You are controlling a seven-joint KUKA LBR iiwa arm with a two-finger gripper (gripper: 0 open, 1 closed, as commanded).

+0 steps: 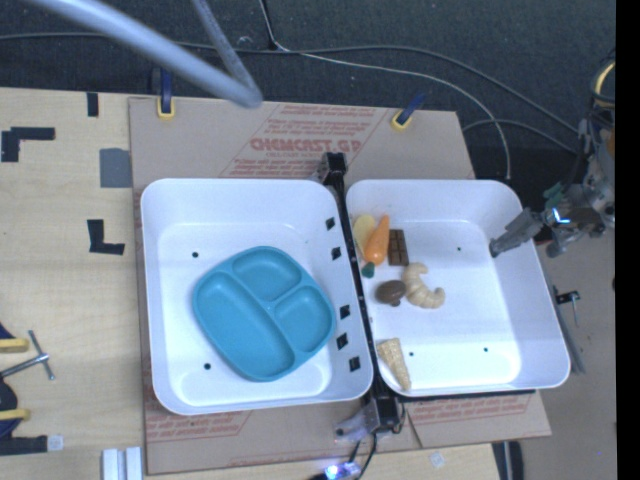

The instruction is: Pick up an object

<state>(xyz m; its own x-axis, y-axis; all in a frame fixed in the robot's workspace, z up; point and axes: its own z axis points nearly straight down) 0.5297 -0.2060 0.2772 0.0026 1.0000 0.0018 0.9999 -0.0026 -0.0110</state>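
Observation:
The right bin [500, 368] holds several small toy foods near its left wall: an orange carrot [376, 238], a yellow piece [361, 227] behind it, a brown bar [398, 248], a brown lump [390, 292], a cream curled piece [426, 292] and a pale wedge [393, 362] at the front. My gripper [522, 234] hangs over the right bin's far right rim, well away from all the foods. Nothing is seen in its grasp.
The left bin [170, 258] carries a blue divided plate [262, 312]. A black divider [345, 268] joins the two bins. Cables run across the dark floor behind the bench. Clamps [403, 117] sit at the cardboard's back edge.

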